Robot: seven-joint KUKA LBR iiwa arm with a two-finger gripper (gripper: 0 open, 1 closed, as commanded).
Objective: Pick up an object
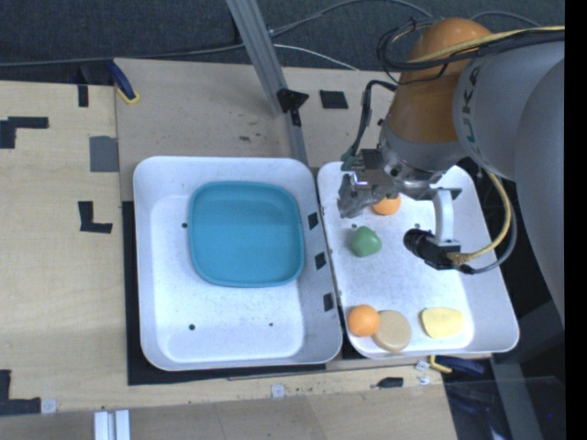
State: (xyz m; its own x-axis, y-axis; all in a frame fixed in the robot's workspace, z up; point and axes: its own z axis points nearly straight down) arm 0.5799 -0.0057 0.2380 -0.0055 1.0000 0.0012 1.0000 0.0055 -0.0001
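My gripper (356, 198) hangs over the upper left part of the right bin (486, 273), just above and left of a green round object (365, 242). An orange ball (386, 205) lies right beside the gripper, partly hidden by the wrist. Along the bin's front edge sit another orange ball (363, 320), a tan round disc (393, 330) and a yellow piece (443, 322). I see nothing between the fingers.
The left bin (156, 273) holds a blue square plate (246, 233). A grey metal pole (266, 53) slants down to the gap between the bins. A black cable fitting (426, 247) hangs from the wrist over the right bin's middle.
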